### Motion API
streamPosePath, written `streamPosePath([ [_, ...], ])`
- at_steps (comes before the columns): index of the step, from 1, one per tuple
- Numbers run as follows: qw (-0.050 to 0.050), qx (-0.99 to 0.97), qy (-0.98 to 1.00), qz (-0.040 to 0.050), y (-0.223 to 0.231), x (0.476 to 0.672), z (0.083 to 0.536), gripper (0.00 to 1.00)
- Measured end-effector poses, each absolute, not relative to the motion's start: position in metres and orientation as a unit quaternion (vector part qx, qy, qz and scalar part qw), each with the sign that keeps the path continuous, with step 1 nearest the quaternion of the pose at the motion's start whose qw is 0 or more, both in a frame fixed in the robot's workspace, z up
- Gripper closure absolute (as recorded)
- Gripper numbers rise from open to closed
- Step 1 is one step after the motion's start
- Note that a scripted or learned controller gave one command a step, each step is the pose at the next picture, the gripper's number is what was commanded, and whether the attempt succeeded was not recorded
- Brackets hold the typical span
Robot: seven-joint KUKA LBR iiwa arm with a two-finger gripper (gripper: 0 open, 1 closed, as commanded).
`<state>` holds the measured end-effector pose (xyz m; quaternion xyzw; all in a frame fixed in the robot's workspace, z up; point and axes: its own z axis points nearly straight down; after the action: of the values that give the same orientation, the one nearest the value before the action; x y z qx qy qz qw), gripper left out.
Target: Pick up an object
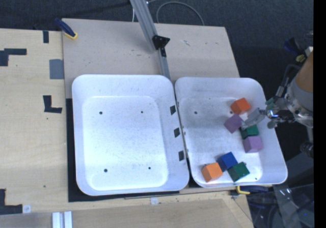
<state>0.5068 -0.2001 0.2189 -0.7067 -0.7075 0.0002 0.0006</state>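
Jaws [253, 118] sat low in right bin [214, 87], can't tell if open or closed. Small green block [250, 132] lay just beneath, between two purple blocks [233, 123] [253, 143]; orange cube [240, 105] just above.

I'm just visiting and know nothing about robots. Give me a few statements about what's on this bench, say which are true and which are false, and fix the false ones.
1. All the blocks lie in the right bin. True.
2. There are two orange blocks. True: one orange block toward the far side, another orange block by the near rim.
3. The blue block lies in the left bin. False: it lies in the right bin.
4. The gripper hangs over the left bin. False: it is over the right bin, among the blocks.
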Motion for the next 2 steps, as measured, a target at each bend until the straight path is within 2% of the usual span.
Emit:
streamPosePath([
  [2,0.001,-0.707,-0.707,0.0002,-0.2002,0.5068,0.2189,0.00],
])
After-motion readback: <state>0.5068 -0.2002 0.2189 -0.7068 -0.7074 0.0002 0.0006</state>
